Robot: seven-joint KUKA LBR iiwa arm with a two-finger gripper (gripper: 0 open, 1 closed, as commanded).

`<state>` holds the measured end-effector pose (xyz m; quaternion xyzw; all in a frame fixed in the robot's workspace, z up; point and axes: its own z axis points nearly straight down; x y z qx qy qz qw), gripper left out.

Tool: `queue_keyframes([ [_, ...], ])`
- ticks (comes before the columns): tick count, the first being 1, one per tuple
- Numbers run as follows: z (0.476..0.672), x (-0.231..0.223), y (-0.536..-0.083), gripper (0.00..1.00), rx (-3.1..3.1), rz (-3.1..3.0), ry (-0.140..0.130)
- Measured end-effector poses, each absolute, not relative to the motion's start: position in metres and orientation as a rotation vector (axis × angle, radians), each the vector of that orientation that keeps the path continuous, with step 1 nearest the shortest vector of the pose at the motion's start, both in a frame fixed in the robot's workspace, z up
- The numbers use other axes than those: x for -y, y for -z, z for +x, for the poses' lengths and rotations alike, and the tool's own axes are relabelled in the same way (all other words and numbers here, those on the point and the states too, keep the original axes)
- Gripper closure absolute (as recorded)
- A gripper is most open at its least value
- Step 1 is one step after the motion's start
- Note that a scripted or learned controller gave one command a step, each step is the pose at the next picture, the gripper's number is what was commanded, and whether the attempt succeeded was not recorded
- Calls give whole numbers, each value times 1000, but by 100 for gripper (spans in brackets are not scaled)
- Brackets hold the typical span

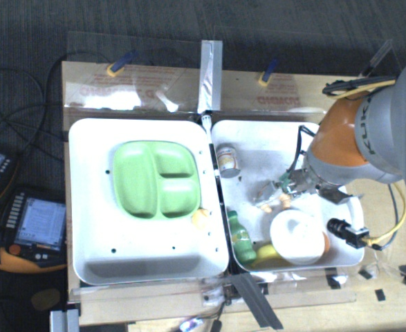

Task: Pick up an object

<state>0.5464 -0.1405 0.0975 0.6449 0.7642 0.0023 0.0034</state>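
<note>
The arm reaches into the right bin (pixel 258 142), and its gripper (pixel 280 191) sits low over the bin floor, just right of the bin's centre. From this slanted overhead view I cannot tell how the jaws stand; the wrist hardware hides them.

Candidate objects, located relative to the right bin:
- A small metallic can (pixel 226 160) lies near the bin's upper left corner, beside the dividing wall.
- A white round lid-like object (pixel 296 235) rests against the lower right side, with an orange item (pixel 325 243) touching its right edge.
- A green bottle (pixel 240 235) and a yellow item (pixel 265 255) lie along the lower left side.
- Small mixed pieces (pixel 266 194) lie at the centre, just beside the gripper; their type is too small to identify.

The left bin (pixel 92 254) holds a green divided tray (pixel 156 180) and a small yellowish piece (pixel 200 217) at the tray's lower right corner.

Recommended procedure, as a judgement: the nearest target appears to be the central pieces. Centre the tool directly above one piece, align the closing axis across its narrow dimension, descend vertically to the floor, then close and lift straight. Avoid the white round object; it looks too wide for the fingers. Confirm the catch visually after lifting.
</note>
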Motion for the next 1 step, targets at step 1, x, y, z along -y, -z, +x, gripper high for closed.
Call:
queue_keyframes([
  [1,557,93,-210,100,-2414,2012,6],
])
